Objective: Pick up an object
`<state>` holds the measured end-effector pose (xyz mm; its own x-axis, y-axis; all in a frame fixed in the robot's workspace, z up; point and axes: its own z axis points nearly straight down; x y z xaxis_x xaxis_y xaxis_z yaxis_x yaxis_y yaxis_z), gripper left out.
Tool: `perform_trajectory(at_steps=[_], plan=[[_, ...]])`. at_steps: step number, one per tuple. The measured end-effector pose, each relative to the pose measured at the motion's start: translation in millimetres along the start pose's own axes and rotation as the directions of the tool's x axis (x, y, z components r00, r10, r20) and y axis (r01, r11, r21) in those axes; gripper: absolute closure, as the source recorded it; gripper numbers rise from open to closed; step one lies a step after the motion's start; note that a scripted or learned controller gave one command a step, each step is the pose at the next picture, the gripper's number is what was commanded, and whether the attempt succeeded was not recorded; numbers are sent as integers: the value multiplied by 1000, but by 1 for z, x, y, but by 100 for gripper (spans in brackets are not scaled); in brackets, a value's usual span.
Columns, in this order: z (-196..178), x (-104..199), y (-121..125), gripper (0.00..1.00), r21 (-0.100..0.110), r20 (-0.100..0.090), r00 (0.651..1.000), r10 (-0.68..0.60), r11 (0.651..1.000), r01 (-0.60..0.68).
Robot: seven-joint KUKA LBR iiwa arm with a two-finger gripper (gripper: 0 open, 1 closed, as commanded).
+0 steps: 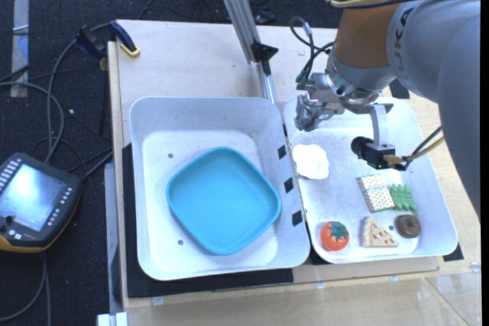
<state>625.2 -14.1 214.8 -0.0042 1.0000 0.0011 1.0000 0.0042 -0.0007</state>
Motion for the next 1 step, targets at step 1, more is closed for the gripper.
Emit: perform_trajectory(at_steps=[1], plan=[[-7, 61, -3, 100, -1, 0, 1000, -1, 1000, 1]])
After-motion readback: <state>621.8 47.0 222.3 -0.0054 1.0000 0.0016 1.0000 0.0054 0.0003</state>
